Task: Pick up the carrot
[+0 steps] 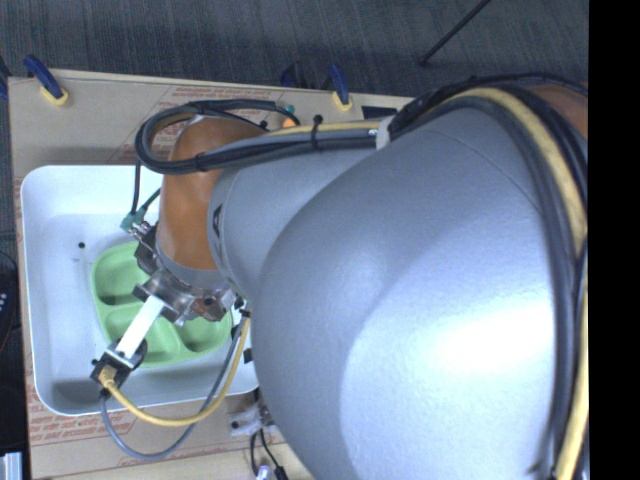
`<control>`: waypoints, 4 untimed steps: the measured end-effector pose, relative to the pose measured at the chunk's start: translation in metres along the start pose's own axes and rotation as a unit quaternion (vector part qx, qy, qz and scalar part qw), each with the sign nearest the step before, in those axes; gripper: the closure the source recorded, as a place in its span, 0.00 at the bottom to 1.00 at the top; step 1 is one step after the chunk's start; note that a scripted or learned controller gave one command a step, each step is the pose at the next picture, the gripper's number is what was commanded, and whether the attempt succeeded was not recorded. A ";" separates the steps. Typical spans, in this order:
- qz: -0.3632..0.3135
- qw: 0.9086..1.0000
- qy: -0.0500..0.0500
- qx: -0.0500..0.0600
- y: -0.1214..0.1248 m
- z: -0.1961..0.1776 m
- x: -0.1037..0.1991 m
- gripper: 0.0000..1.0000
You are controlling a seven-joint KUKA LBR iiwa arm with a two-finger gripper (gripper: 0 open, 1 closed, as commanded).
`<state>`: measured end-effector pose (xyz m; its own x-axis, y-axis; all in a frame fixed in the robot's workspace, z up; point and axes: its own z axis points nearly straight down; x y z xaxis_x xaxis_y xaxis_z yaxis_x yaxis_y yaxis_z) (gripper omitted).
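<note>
Arm (430,288) looms over white bin (50,268); green tray (115,273) beneath wrist. Gripper state: cannot tell.

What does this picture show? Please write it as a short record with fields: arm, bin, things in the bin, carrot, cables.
arm: grey arm with an orange band, reaching from the right over the left bin and covering much of the view
bin: white bin, shallow, on the left
things in the bin: a green divided tray, partly under the wrist
carrot: cannot tell where it lies; the arm hides much of the bin
cables: a yellow cable loops by the bin's front edge; black cables above the wrist
</note>
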<state>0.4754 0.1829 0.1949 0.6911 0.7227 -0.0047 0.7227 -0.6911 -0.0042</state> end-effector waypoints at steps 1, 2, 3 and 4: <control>-0.003 1.000 -0.001 0.002 0.000 -0.010 0.000 1.00; -0.268 0.964 0.000 0.000 0.008 -0.009 -0.008 1.00; -0.197 0.980 0.001 -0.001 -0.003 -0.090 0.045 1.00; 0.083 0.997 0.002 -0.002 0.038 -0.230 0.084 1.00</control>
<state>0.5623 0.2173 0.4245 0.8017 0.5977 -0.0020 0.5977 -0.8017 -0.0005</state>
